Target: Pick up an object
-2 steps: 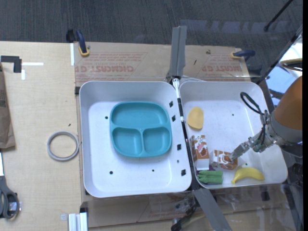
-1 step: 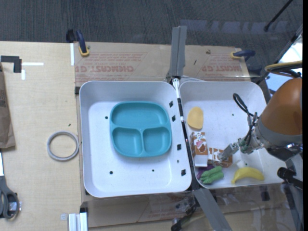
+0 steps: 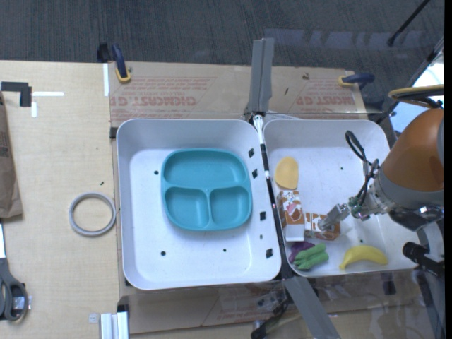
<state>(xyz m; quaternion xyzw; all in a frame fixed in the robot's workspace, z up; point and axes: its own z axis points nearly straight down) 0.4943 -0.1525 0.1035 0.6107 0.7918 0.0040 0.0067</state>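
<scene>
**While low in right bin: parked at orange packet, grip unconfirmed**

While looking down at the bench, seeing gripper (image 3: 326,223) low inside right bin (image 3: 332,136), reaching in from the right, tip pointed toward the bin's left half. Sits right over orange packet (image 3: 335,229), near bin centre, toward the front. Can't tell jaw state, too small and blurred at the tip. Can't tell contact with the packet either, so not calling it held.

Pick candidates, all in the right bin:
- Found white snack packet (image 3: 291,209) along the left wall, lying flat, just beside the orange packet.
- Found yellow disc (image 3: 287,171) just behind that packet, by the same wall.
- Found green pod toy (image 3: 311,256) at front left, with purple piece (image 3: 299,246) touching it on the wall side.
- Found banana (image 3: 364,257) at the front, right of the pod toy, apart from the gripper.

Also noting black cable (image 3: 357,147) looping above the wrist, over the bin's back right area.

Left bin (image 3: 121,189): holds teal divided plate (image 3: 205,189), roughly centred, upright, three compartments.

Outside the bins: tape ring (image 3: 92,212) flat on the bench left of the left bin, scissors (image 3: 10,299) at the left front edge, brown bag (image 3: 8,161) at the left edge, cardboard sheet (image 3: 183,90) under and behind both bins, clamped at two back spots (image 3: 121,66).
</scene>
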